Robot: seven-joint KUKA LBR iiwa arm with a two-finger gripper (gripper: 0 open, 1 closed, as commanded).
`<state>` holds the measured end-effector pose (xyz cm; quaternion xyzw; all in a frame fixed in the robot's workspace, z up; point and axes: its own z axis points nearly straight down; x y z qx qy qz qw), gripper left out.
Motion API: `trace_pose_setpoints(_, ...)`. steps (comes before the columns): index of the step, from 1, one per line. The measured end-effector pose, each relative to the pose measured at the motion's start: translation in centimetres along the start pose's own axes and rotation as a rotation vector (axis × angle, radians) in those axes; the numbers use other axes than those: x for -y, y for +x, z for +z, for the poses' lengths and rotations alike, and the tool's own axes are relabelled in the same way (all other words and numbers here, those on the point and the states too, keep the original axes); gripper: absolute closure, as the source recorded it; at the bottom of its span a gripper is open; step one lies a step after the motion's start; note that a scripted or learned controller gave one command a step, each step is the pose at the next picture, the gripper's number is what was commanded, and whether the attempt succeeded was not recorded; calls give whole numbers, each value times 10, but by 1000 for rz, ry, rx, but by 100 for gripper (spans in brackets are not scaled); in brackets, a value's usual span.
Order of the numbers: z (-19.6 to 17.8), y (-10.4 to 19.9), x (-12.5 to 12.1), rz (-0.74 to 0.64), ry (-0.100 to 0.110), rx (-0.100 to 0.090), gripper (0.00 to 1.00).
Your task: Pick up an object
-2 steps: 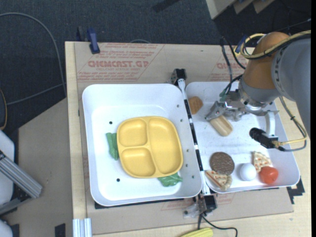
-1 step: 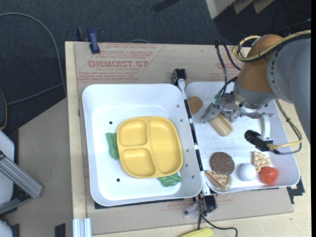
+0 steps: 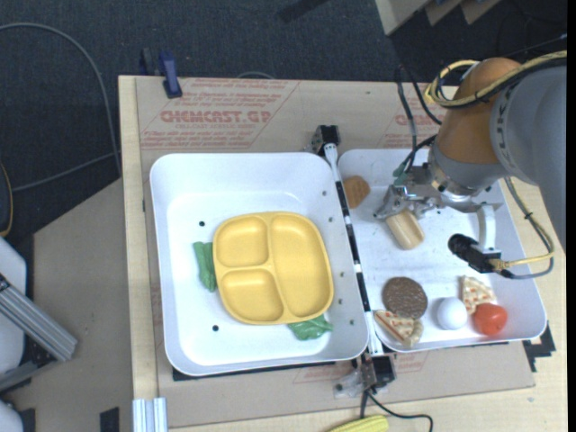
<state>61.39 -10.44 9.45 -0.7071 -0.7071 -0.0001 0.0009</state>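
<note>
The gripper (image 3: 407, 207) hangs over a tan cylinder (image 3: 405, 230) in the right bin (image 3: 531, 306); its grip unclear

You have one fixed camera above the bench (image 3: 270, 106), looking down at a slant on both white bins: the left bin (image 3: 171, 241) and the right bin (image 3: 522, 268) sit fully in frame (bench edges included), at middling range, the arm (image 3: 504, 124) entering from the right.
</note>
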Motion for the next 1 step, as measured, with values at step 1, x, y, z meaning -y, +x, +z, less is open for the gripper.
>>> trace_pose_setpoints(1, -91, 71, -8, -2, -3, 0, 100)
